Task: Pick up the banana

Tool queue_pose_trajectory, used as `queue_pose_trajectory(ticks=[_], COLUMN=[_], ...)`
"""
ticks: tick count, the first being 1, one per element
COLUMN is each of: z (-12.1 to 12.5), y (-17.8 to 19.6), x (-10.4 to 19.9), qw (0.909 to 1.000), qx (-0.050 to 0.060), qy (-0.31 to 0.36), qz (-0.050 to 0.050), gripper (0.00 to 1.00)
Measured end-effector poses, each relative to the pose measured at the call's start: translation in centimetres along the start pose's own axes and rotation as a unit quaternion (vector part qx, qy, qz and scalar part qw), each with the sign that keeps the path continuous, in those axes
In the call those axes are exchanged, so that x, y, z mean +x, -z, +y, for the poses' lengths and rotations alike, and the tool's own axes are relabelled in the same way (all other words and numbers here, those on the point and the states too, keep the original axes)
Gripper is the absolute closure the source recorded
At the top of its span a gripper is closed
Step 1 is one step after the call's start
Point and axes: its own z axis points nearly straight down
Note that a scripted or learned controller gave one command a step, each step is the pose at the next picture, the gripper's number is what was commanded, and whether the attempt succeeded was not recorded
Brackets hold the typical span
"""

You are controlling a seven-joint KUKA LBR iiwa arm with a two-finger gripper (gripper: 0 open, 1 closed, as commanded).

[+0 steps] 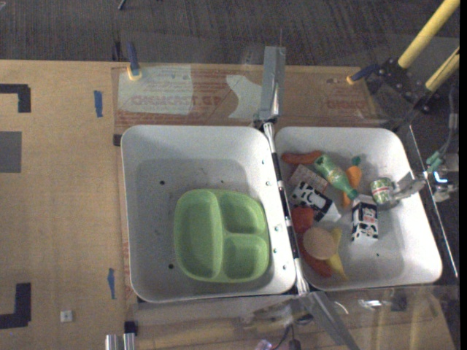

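Jaws (400, 189) at right bin's right side, tip touching or just beside green can (381, 191); whether apart or together cannot tell. Banana (336, 254) lies in right bin (408, 268), near front-left corner, tucked beside burger bun (319, 242), partly hidden. Long axis appears to run front-to-back, slightly slanted. Banana sits left of and nearer front than jaws, milk carton (364, 221) between. Green divided plate (219, 235) in left bin (146, 159) on counter (58, 217).

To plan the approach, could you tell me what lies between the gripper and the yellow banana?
In the camera view, a small black-and-white cow-patterned carton lies between the gripper and the banana.
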Motion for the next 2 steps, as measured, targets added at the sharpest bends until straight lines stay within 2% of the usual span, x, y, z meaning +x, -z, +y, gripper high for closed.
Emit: queue_pose_trajectory(ticks=[1, 2], z=[-2.6, -2.2], y=[-12.1, -15.2], x=[6.5, 9.9], qw=[0.9985, 0.9986], qx=[-0.001, -0.010], qy=[0.055, 0.052], qz=[-0.001, -0.008], gripper=[0.00, 0.00])
